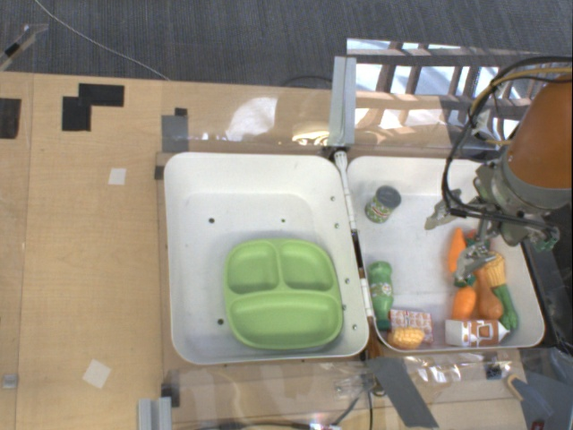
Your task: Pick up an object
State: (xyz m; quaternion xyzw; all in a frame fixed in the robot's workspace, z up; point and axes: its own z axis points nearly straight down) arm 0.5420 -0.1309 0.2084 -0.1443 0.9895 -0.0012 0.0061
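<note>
The gripper (479, 251) hangs low inside the right bin (421, 240), near that bin's right wall, directly over a cluster of toy food. Whether it is spread or pressed together cannot be told from this slant, and nothing can be seen pinched in it. Above it the arm's orange band (544, 137) fills the upper right, with black cables (466, 141) looping beside it.

Taking the right bin as the landmark: just under and beside the gripper lies an orange carrot (457, 247), tilted along the bin's right side. Touching the pile below it are a corn cob piece (492, 271), another orange piece (464, 303), a brownish rounded item (489, 305) and a dark green vegetable (508, 307) against the right wall. In the bin's near right corner a white bottle with a brown label (474, 332) lies on its side. Along the near wall, left of the bottle, sits a small printed packet (412, 319) with a yellow corn piece (407, 337) touching it. A green bottle (381, 289) lies against the bin's left wall, and a small can with a green label (383, 204) rests toward the far left part of the bin, well apart from the gripper.

Left of the right bin, touching it along the shared rim, is the left bin (197, 240), which holds a green divided plate (283, 294). Both bins sit on the wooden bench (81, 267)
</note>
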